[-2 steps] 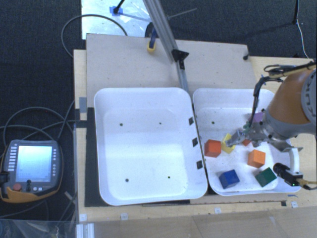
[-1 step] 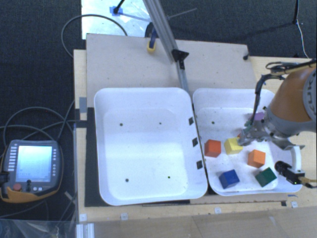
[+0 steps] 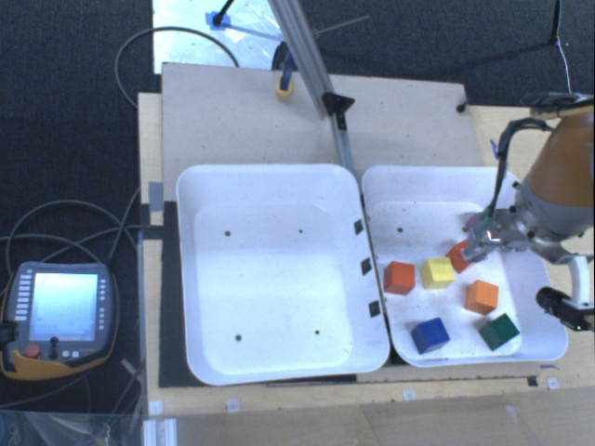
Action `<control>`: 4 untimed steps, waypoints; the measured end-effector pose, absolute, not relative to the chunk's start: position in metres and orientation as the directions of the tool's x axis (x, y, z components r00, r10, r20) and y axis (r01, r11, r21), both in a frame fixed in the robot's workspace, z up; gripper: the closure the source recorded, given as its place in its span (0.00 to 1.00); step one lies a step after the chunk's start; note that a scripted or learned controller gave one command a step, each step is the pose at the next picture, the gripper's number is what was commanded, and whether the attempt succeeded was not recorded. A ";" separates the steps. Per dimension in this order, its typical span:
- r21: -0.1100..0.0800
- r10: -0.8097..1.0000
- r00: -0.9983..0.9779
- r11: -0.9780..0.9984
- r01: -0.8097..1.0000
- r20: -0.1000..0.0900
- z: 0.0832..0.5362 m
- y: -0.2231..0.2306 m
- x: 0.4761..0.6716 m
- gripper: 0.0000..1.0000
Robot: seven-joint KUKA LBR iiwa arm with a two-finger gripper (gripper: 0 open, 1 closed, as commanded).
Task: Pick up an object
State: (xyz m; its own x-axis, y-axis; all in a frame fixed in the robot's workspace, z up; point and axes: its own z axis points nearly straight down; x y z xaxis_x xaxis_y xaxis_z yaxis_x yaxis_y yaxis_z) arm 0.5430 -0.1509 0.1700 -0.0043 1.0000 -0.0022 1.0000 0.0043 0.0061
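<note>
Several small cubes lie in the right bin point(image 3: 418, 189): a red-orange one point(image 3: 399, 277), a yellow one point(image 3: 437, 273), an orange one point(image 3: 482, 296), a blue one point(image 3: 429, 334) and a green one point(image 3: 499, 331). A red cube point(image 3: 456, 256) sits just right of the yellow one, partly covered by my gripper point(image 3: 478, 242). The gripper is low in the bin, directly over the red cube's upper right side and touching or nearly touching it. I cannot tell whether the cube is held.
The left bin point(image 3: 270, 268) sits beside the right one, with black clips point(image 3: 364, 266) along the shared rim. A grey pole point(image 3: 302, 40) slants over the back board. A teach pendant point(image 3: 58, 319) lies off the bench at left.
</note>
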 end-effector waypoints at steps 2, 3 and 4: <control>0.009 1.000 -0.007 0.007 1.000 -0.002 0.290 -0.137 0.542 1.00; 0.004 1.000 -0.010 0.010 1.000 0.001 0.290 -0.090 0.564 1.00; 0.001 1.000 -0.010 0.010 1.000 0.002 0.267 -0.041 0.583 1.00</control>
State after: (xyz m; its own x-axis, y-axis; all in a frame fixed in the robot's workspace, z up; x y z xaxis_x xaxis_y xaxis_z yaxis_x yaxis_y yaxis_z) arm 0.5827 -0.0411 0.2671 -0.0103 0.9999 0.0017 0.9999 0.0103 0.0008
